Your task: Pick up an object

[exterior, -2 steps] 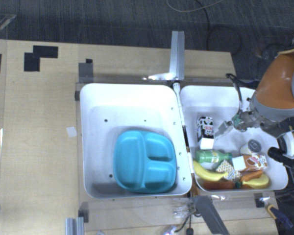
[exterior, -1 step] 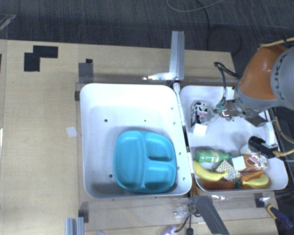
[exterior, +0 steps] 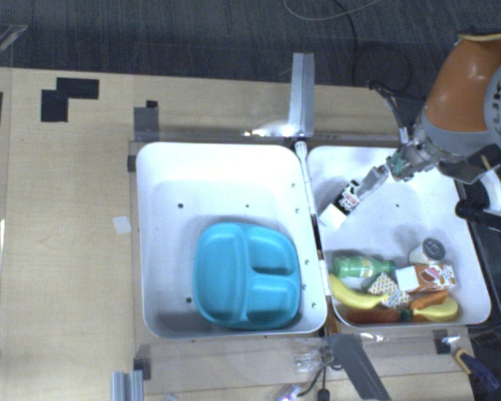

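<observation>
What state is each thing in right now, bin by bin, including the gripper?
Blue divided tray: right side up, flat in the left bin.
Green bottle: on its side in the right bin.
Banana: lying flat at the near wall, under other items.
Small white bottle: tilted, by the divider.
Gripper: above the right bin, nothing seen held.

bench (exterior: pixel 58 224): pale wood top, seen from above at a slant.
left bin (exterior: pixel 221 170): white and shallow, lies on the bench.
right bin (exterior: pixel 463 249): white and shallow, just beside the left bin, their edges touching.
black marks (exterior: pixel 69 97): flat blocky shapes on the bench top, far left corner.
</observation>
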